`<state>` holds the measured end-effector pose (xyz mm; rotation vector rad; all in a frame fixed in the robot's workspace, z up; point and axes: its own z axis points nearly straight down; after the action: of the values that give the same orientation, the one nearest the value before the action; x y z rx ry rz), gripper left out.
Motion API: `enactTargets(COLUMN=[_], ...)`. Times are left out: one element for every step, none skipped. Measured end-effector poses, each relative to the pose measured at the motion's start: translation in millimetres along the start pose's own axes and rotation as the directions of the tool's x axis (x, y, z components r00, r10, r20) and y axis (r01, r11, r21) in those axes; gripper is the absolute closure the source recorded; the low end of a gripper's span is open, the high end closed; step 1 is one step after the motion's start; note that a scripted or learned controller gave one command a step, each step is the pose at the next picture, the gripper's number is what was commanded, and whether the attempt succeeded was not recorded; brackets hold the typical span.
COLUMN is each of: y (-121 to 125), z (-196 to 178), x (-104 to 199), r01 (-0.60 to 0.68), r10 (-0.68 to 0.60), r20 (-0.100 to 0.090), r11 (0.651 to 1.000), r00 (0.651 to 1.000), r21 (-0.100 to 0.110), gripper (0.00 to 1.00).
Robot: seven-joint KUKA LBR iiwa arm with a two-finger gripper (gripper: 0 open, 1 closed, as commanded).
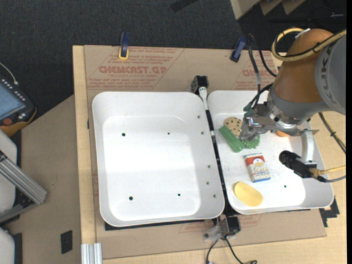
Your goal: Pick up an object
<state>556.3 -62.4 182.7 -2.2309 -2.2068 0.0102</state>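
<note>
- Hanging low over the right bin (286,201), near its far-left corner, the pincer (252,131) points down at the near end of a green toy (233,139).
- How wide the pincer stands, and whether it has hold of anything, cannot be told: the wrist hides its tips.
- The green toy lies flat on the bin floor, slanting toward the left wall, with a round cookie (234,124) just beyond it.
- The step in hand looks like the approach or the closing on the green toy; nothing is lifted yet.
- The next move calls for a firm close across the toy's narrow width, then a straight rise clear of the cookie.
- Toward the near edge lie a small box (257,167) and a yellow piece (248,194), well apart from the pincer.
- The left bin (148,158) sits alongside on the table (137,70).
</note>
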Motion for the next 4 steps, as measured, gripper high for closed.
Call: enactTargets(y=[24.9, 20.6, -11.4, 42.1], z=[-23.8, -69.1, -103.5, -123.9], x=[60.5, -18.6, -151.9, -82.2], r01=[0.016, 0.004, -0.003, 0.018], r10=[-0.016, -0.004, 0.003, -0.018], r20=[-0.002, 0.002, 0.008, 0.001], r11=[1.0, 1.0, 1.0, 1.0], r00=[1.0, 1.0, 1.0, 1.0], r21=[-0.012, -0.014, -0.013, -0.015], gripper=[1.0, 1.0, 1.0, 1.0])
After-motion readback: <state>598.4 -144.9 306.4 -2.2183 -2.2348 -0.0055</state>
